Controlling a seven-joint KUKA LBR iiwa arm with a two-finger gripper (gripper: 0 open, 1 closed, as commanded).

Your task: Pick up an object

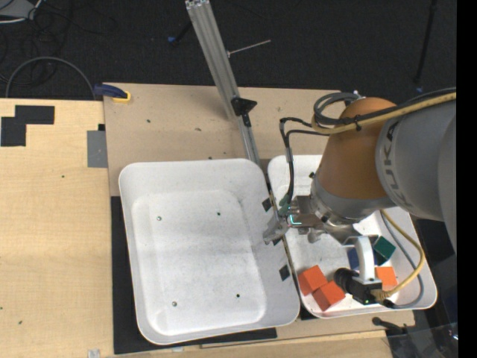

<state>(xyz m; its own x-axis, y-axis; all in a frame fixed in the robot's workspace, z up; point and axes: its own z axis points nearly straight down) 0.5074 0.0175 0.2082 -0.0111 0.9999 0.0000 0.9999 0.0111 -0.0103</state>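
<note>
View from beside the bench. The arm point(373, 162) reaches in from the right, its wrist low over the right bin point(426, 293). The gripper point(279, 228) sits at that bin's left wall, close against the left bin point(134, 177). How far it is spread cannot be made out, and nothing can be seen in its grasp. An orange block point(313, 278) touches a second orange block point(329, 296) near the right bin's front. A small orange block point(386, 276) and a green piece point(384, 249) lie further right.

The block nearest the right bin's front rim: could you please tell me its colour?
Orange-red; the block shows clearly in the camera view.
</note>
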